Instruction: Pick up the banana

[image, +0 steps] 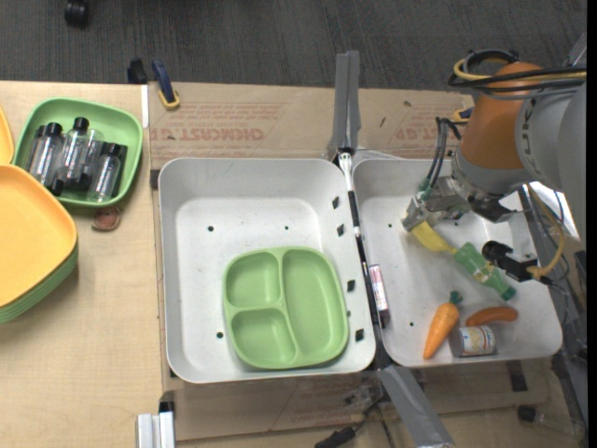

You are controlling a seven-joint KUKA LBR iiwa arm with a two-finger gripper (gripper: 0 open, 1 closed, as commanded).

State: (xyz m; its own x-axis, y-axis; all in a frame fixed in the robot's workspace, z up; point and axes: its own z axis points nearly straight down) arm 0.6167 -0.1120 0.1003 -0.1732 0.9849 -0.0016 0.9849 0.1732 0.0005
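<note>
Right white bin (392, 334), fingers (417, 217) touching banana (431, 239), grip state unclear, carrot (440, 329) nearby

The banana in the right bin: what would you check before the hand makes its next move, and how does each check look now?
1. Banana in sight: ok, partly covered by the hand.
2. Hand over the banana: ok.
3. Banana between the hand's grasping parts: cannot tell.
4. Green bottle apart from the banana: not ok, it lies against its end.
5. Carrot and can clear of the hand: ok.
</note>
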